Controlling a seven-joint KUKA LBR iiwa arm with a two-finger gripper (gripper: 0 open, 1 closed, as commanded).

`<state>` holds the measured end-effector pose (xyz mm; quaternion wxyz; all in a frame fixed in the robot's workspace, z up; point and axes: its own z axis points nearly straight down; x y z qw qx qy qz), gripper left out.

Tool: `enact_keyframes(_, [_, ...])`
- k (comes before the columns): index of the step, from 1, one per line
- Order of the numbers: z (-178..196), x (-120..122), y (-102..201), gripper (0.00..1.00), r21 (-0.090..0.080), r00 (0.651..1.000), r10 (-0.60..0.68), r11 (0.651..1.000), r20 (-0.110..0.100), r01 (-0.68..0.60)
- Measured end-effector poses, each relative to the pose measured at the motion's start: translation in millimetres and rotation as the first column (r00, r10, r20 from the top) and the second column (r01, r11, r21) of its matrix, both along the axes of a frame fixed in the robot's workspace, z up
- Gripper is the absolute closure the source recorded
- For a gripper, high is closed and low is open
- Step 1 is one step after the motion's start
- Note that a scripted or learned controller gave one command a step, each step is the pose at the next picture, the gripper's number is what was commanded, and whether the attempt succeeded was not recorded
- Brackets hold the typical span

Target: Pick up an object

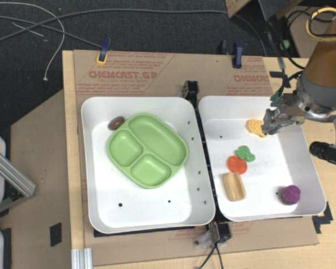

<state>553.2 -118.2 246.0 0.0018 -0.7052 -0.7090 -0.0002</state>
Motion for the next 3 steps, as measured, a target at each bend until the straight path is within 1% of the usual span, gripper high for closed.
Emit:
enact_keyframes(1, [2.5,-5.1,61.6,1.00,0.000,1.000,0.001,1.000,0.000,-0.001])
enact_keyframes(2, [-5.8,4.1,114.5,1.00,0.000,1.000,0.001,1.000,0.000,-0.001])
enact_keyframes(3, [0.2,1.9,170.2,1.00,0.000,1.000,0.002,1.000,0.003,-0.002])
